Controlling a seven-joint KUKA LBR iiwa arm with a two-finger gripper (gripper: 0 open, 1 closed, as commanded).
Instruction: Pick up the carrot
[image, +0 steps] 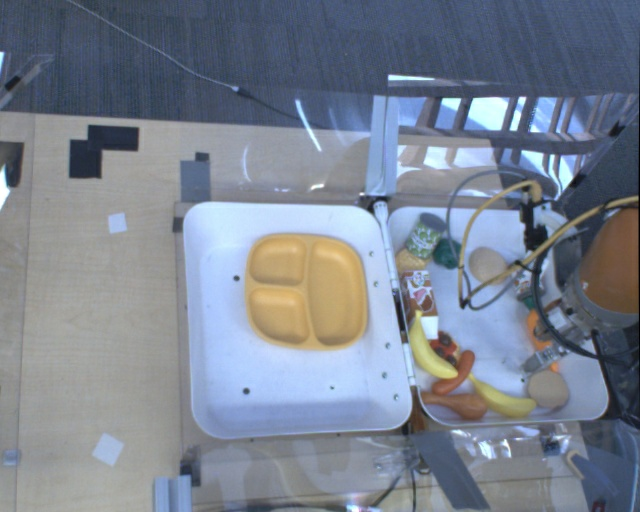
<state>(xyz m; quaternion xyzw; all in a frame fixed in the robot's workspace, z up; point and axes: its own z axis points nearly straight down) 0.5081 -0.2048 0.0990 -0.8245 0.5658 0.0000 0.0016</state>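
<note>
Bins: two. Left bin holds one yellow divided plate. Right bin holds two bananas, one carrot at the near edge beside them, plus mixed food items. Arm reaches in from the right, bent low over the right bin's far side; gripper state cannot be determined.

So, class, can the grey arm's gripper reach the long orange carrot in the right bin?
Probably yes: the carrot lies uncovered by the shallow white bin's near wall, though a curved yellow banana and a red toy crowd it. The gripper hangs over the same bin.
</note>
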